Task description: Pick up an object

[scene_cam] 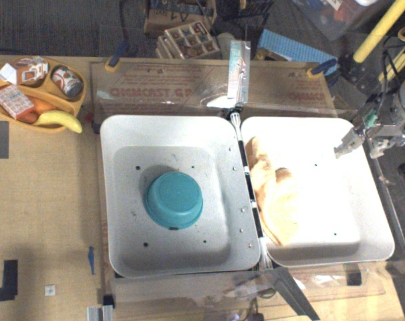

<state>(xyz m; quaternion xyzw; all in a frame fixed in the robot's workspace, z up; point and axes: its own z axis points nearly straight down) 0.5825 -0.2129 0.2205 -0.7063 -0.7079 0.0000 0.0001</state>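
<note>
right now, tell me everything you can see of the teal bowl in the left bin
The teal bowl is round, plain and smooth, looking like matte plastic. It sits upside down, its flat base facing up and ringed by a wider rim below. It rests near the middle of the left bin, on the bin's grey floor, apart from all four walls. Nothing else touches it; the gripper is over the right bin's far right edge.

2 white bins sit side by side on the surface [42,199]. The left bin [115,139] holds a teal bowl [174,200], upside down near its middle. The right bin [363,239] holds a pale tan object [276,199] against its left wall. The gripper [353,141] hangs over the right bin's upper right corner.
</note>
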